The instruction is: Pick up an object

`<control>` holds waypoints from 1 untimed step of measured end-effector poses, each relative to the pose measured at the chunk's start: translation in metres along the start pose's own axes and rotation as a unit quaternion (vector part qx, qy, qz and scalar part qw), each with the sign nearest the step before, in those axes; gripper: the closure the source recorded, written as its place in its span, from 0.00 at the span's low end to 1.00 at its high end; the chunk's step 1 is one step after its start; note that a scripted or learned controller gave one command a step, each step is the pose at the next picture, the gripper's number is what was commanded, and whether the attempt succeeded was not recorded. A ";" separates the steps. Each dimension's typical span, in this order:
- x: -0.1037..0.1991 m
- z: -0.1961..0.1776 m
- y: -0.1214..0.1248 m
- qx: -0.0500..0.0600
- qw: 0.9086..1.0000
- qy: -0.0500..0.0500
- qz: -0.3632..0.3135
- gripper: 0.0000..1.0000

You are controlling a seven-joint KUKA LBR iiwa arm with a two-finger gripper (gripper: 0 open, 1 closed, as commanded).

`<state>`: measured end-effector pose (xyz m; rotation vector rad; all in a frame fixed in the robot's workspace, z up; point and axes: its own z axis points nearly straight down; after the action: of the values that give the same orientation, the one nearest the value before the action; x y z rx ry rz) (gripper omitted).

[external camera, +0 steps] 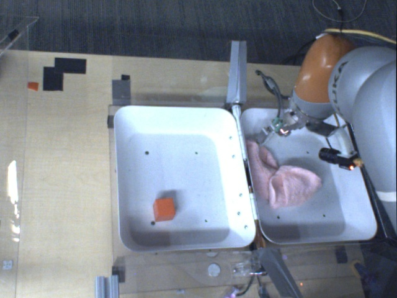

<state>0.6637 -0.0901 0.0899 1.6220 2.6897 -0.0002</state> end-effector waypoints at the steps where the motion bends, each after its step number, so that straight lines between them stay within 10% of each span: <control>1: 0.000 -0.013 0.004 -0.007 1.000 -0.005 -0.004 1.00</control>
<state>0.6675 -0.0886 0.1031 1.6027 2.6823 0.0088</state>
